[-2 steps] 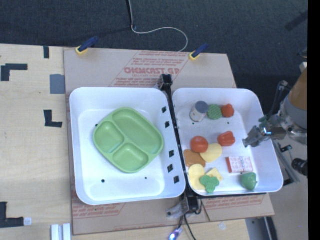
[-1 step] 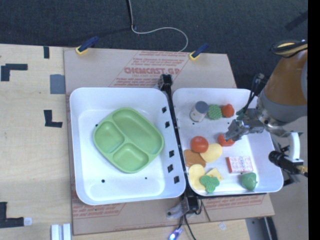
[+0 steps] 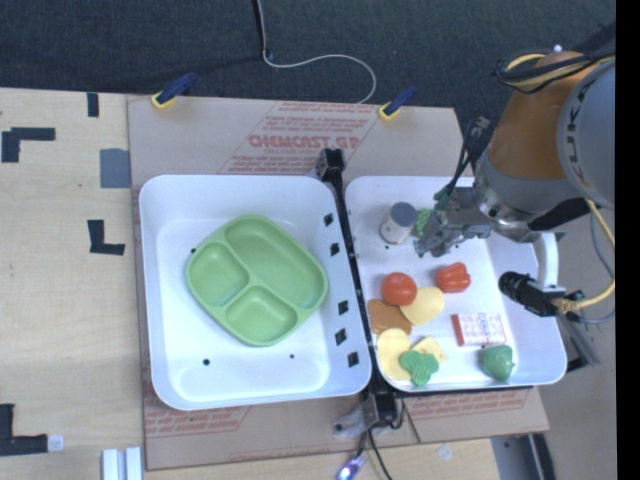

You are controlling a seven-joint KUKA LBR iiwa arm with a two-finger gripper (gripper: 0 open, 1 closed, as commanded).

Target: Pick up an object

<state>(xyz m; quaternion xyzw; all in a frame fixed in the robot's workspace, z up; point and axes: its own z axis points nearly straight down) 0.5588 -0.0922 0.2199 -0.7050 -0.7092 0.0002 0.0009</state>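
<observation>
Two shallow white plastic bins sit side by side on our bench, the left bin and the right bin, and above the right one we see the grey arm with its orange band reaching in from the right. Next in size is the pale green plastic tray with three compartments, lying flat in the left bin and well apart from everything else. The gripper hangs over the upper part of the right bin, just beside a small grey-and-cream cylindrical cup; we cannot tell whether the jaws are spread or closed, and we see nothing held between them. The candidates for picking all lie in the right bin: a red toy tomato, a red toy pepper just below the gripper, a yellow rounded piece touching a brown flat piece, another yellow piece near the front wall, a green broccoli-shaped toy, a second green toy and a small red-and-white packet. We judge the task barely begun: the arm is in position above the objects, yet every item rests on the bin floor, so the descent, the grasp and the lift all remain.
</observation>
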